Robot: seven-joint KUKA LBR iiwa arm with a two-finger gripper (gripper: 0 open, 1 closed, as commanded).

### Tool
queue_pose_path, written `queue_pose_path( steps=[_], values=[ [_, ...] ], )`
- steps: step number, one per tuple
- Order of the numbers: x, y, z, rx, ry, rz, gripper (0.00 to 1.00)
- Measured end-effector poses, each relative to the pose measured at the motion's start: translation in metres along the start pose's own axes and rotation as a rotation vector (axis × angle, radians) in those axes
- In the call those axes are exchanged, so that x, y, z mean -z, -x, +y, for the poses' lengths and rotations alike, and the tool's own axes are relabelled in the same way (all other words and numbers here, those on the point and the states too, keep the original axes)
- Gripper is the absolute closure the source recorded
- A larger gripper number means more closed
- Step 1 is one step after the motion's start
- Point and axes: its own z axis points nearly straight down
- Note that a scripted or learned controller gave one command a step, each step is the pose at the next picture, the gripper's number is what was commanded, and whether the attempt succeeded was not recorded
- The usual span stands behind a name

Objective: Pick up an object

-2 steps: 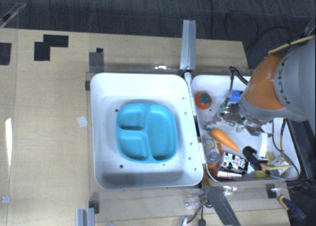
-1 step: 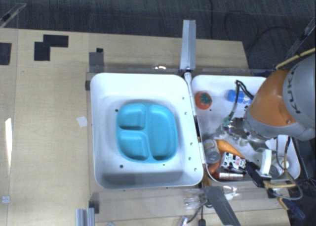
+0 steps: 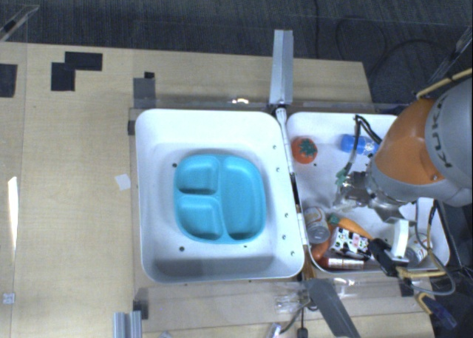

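Note:
The right white bin (image 3: 325, 123) holds several small items. A red-orange round fruit with a green top (image 3: 304, 149) lies near its left wall, and a blue object (image 3: 352, 143) sits further back. Toward the front lie a small metal can (image 3: 318, 230), an orange carrot-like piece (image 3: 348, 223), a black and white patterned box (image 3: 349, 242) and a dark marker (image 3: 344, 261). My gripper (image 3: 349, 194) hangs low over the middle of this bin, just above the carrot-like piece and the can. The grey and orange arm (image 3: 410, 153) hides the bin's right part.
The left white bin (image 3: 155, 181) holds a blue divided tray (image 3: 220, 197). A metal post (image 3: 282, 66) rises behind the divide between the bins. Cables (image 3: 414, 251) hang by the wrist at the right bin's front right.

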Motion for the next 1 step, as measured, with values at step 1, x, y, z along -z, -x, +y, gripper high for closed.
queue_pose_path(
  steps=[1],
  values=[
    [0.0774,-0.0555,-0.0271,0.160,-0.038,-0.004,1.00]
  ],
)
